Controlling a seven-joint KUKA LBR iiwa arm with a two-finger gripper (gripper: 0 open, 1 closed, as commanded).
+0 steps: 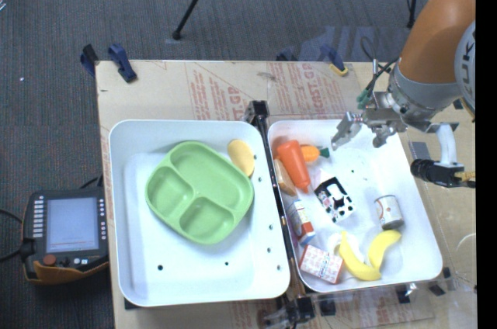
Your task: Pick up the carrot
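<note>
Bench with two bins, green plate [199, 192] left, carrot [294, 164] right

The arm [439, 40] is cut off by the right edge, and the small carton [300, 217] is partly hidden by the bins' divider [278, 195].

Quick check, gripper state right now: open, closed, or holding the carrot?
Gripper: open, holding nothing, above the right bin's far edge; the carrot lies apart in the bin.
</note>
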